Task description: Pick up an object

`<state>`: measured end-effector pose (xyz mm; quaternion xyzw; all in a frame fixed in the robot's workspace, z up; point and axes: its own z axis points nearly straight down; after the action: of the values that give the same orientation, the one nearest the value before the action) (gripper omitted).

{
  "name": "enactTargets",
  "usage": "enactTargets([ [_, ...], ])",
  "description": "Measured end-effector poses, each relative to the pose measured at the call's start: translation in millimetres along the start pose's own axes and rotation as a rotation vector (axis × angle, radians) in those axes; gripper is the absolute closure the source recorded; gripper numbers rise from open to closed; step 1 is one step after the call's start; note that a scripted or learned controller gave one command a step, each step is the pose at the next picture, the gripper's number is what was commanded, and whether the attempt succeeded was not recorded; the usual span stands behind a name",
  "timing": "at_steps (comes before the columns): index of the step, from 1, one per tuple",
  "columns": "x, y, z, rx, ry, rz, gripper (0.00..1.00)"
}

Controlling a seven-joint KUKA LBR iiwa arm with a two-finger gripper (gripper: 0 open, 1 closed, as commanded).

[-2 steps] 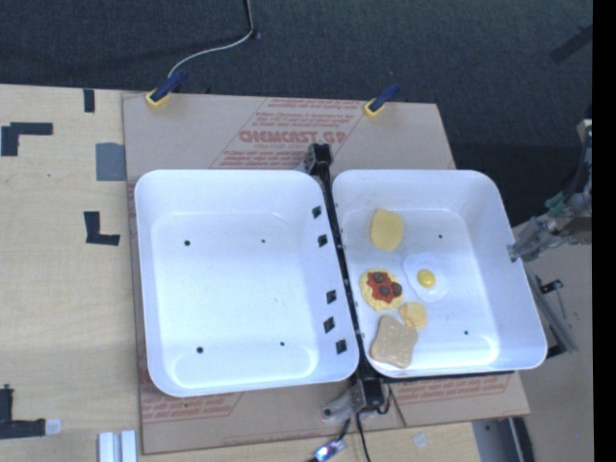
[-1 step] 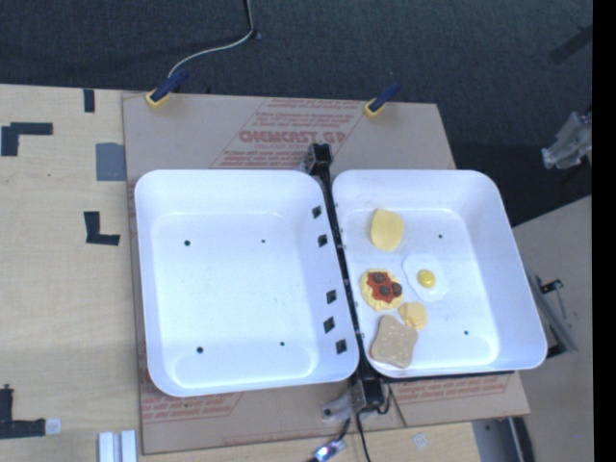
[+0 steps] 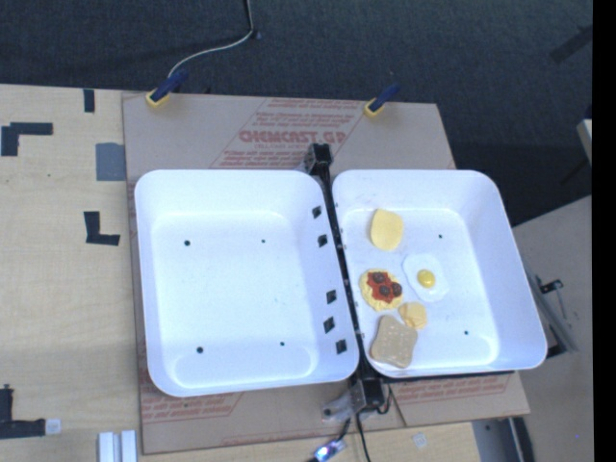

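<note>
All the pickings sit in the right bin (image 3: pixel 481 210), crowded toward its left wall beside the divider: a yellow disc (image 3: pixel 387 230) nearest the far edge, a fried egg (image 3: pixel 424 279) just right of a small pizza (image 3: pixel 382 290), a little yellow piece (image 3: pixel 414 315) touching a slice of toast (image 3: pixel 394 342) by the near edge. The left bin (image 3: pixel 231 277) lies beside it. I'd go for the yellow disc, since it lies apart from the rest, coming straight down and well clear of the wall. As for the fingers, I cannot tell how they stand or whether they have hold of anything.
</note>
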<state>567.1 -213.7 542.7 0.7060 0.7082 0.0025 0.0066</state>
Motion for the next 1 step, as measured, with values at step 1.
enactTargets([
  [1, 40.0, 100.0, 83.0, 0.012, 0.005, -0.003, 1.00],
])
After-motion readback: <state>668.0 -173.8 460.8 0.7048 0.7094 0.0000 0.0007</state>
